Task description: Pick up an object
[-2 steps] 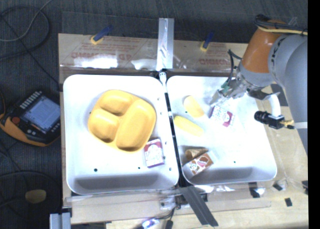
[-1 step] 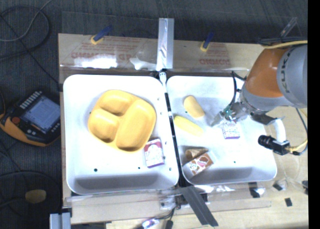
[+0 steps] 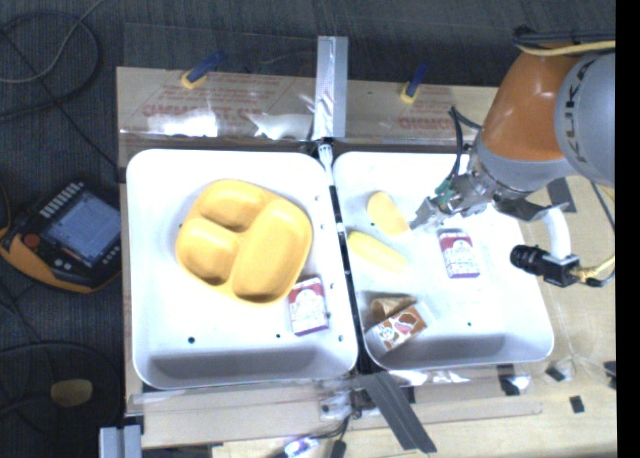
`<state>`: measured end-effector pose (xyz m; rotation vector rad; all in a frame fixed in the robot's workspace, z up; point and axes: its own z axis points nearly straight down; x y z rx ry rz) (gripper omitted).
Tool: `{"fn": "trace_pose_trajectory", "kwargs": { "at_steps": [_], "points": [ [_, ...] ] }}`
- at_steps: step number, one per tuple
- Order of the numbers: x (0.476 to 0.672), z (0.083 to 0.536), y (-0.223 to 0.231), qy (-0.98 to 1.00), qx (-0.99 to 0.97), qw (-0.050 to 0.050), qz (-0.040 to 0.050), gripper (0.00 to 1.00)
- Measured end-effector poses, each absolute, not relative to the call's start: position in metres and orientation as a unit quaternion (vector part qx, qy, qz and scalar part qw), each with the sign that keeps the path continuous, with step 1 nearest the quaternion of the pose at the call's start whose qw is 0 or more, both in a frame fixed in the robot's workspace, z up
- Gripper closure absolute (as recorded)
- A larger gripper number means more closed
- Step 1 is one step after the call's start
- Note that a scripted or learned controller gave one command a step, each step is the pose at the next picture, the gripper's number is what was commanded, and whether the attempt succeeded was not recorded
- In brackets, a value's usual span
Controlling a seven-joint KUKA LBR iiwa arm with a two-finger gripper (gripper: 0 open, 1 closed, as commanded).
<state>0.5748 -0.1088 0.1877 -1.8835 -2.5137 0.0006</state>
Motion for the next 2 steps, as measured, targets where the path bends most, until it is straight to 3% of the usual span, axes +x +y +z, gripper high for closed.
{"fn": "trace_pose_trajectory", "kwargs": {
  "at_steps": [1, 2],
  "points": [
    [0.625, 0.182, -0.077, -0.797, -0.604, 0.001, 0.0008, 1.00],
    [0.583, 0.134, -0.138, -0.823, -0.567, 0.000, 0.0013, 1.00]
  ]
}}
